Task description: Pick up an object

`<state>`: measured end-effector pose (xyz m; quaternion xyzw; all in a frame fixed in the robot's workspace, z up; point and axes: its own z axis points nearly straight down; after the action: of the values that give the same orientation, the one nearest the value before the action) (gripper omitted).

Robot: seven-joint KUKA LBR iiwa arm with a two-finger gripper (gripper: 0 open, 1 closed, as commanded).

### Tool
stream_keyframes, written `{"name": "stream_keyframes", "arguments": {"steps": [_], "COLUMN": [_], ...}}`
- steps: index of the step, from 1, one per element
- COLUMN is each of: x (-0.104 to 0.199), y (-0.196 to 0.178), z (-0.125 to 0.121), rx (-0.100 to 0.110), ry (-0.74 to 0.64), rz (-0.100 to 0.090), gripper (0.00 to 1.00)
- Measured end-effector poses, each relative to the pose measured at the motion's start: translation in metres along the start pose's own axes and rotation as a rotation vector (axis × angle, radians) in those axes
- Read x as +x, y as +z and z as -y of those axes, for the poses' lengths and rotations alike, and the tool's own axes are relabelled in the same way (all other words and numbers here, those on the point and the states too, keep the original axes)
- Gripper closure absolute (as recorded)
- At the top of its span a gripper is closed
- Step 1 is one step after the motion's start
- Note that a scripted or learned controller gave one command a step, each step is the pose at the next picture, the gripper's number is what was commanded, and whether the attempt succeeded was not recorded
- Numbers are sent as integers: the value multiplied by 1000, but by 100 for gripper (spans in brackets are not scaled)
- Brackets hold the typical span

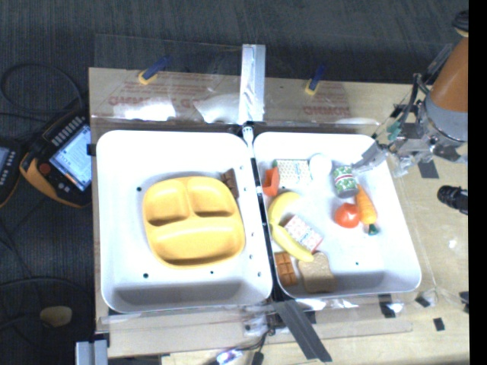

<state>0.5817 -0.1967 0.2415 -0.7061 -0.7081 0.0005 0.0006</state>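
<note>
My gripper (365, 160) hangs over the far right corner of the right bin (396, 276), reaching in from the right. Its tip is just above and right of a small can with a green label (344, 180). Below the can lie a red tomato (347, 216) and an orange carrot (367, 207). A banana (283, 217) curves through the bin's left half, with a small red-and-white box (303, 234) resting against it. A patterned box (291, 172), a white round object (319, 162) and an orange piece (270, 182) sit along the far side.
A brown waffle-like piece (284, 268) and a slice of bread (317, 273) lie at the right bin's near edge. The left bin (114, 280) holds a yellow compartment tray (194, 219) and a small brown item (230, 179). A pendant (65, 162) lies left of the bench.
</note>
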Motion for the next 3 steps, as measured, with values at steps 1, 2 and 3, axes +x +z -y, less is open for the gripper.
{"name": "stream_keyframes", "arguments": {"steps": [1, 2, 3], "x": [-14, 21, 22], "y": [144, 152, 142], "z": [-1, 26, 24], "rx": [-7, -14, -17], "ry": [-12, -130, -130], "rz": [-6, 9, 6], "gripper": [0, 0, 100]}}
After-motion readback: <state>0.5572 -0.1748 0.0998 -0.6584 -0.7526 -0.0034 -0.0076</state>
